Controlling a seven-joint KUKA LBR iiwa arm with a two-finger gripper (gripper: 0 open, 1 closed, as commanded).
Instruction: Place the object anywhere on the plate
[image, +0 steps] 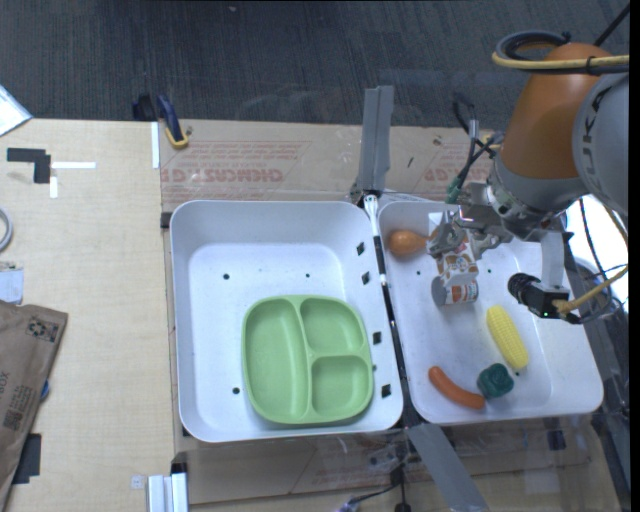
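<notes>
A green three-compartment plate (305, 358) lies in the left bin (200, 300), toward its front. In the right bin (570, 390), my gripper (455, 245) reaches in from the right and points down over the bin's back half. A small can with a white and orange label (459, 279) hangs tilted just under it, and its top sits between the fingers. The gripper is shut on the can. The plate is well to the left of the gripper, past the wall between the bins.
An orange ball (405, 243) lies just left of the gripper in the right bin. A yellow corn cob (507, 338), a dark green piece (494, 381) and an orange sausage shape (456, 390) lie at the front. A black cable fitting (528, 292) hangs right of the can.
</notes>
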